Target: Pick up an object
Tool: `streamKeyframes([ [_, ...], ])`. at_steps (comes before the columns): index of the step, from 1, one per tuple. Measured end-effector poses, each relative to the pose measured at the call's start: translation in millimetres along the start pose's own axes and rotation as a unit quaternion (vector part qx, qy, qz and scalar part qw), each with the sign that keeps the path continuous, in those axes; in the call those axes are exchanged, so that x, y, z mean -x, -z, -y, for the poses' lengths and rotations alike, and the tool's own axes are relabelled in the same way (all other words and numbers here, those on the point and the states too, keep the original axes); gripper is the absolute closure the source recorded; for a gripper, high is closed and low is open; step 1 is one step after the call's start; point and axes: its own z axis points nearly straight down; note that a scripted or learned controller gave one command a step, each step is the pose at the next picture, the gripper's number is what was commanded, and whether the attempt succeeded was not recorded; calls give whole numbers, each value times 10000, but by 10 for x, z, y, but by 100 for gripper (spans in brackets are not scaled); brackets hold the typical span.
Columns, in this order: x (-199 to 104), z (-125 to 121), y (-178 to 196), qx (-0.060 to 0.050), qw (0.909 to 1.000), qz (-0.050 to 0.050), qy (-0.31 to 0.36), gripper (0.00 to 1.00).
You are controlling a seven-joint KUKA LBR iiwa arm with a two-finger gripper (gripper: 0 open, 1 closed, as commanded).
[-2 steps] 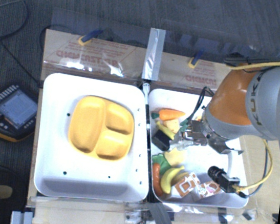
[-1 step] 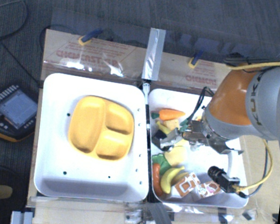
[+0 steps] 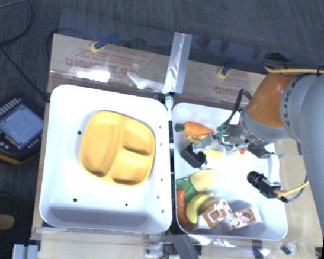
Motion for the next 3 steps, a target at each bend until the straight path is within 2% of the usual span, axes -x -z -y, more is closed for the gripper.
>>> streamKeyframes([
  [1,174,317,114,-107,9979,-20,-638,0],
  [2,237,-378,-96,122,9999,46,15,0],
  [3,223,-357,-76,67,10000,52,32,100],
])
